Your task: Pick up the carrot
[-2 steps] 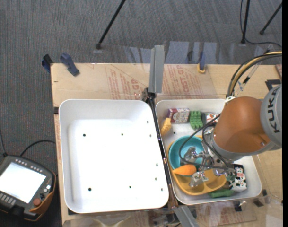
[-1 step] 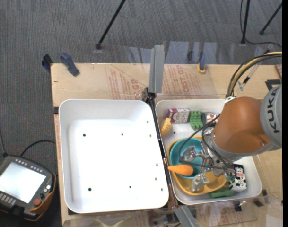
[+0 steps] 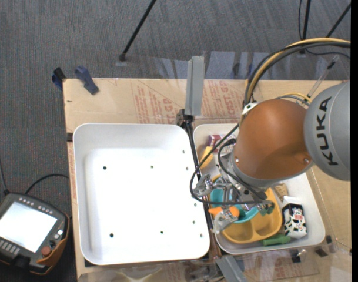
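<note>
Both bins (image 3: 137,135) are white. The plate (image 3: 255,231) is yellow, the carrot (image 3: 214,211) orange, the carton (image 3: 294,221) black-and-white cow-patterned, the table (image 3: 126,101) cardboard brown.

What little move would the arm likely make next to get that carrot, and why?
Probably a short, straight descent. The gripper sits low in the right bin, with something orange, likely the carrot, by its tips beside the yellow dish. I cannot see it between the fingers, so lifting seems premature.
</note>
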Controlling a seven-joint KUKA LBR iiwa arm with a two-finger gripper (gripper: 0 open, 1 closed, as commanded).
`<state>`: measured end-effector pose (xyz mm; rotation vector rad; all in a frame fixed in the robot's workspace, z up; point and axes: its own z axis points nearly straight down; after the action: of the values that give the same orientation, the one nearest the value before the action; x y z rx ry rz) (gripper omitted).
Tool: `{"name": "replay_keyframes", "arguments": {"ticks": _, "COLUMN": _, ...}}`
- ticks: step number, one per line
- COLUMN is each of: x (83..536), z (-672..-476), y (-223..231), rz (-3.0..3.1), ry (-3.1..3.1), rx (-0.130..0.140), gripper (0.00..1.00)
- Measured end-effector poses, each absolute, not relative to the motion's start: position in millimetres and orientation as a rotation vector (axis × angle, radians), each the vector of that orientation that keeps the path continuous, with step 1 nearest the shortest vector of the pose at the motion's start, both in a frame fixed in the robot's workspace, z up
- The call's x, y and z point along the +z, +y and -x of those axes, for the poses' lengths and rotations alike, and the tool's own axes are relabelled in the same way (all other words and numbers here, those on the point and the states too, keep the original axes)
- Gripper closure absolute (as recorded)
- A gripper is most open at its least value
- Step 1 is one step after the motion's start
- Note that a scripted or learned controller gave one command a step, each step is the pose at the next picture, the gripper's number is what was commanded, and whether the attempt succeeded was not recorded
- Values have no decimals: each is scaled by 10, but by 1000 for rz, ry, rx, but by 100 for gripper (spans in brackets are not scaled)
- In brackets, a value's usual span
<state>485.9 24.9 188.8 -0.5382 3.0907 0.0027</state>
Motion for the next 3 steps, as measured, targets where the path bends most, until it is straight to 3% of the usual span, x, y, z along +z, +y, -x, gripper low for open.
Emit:
{"name": "replay_keyframes", "arguments": {"ticks": 1, "x": 1865, "z": -5184, "y": -303, "rz": 750, "ry": 3051, "rx": 2, "gripper": 0}}
{"name": "replay_keyframes", "arguments": {"ticks": 2, "x": 1865, "z": -4839, "y": -486, "rz": 681, "ry": 3068, "rx": 3, "gripper": 0}}
{"name": "replay_keyframes", "arguments": {"ticks": 3, "x": 890, "z": -4991, "y": -1026, "rz": 506, "ry": 3097, "rx": 2, "gripper": 0}}
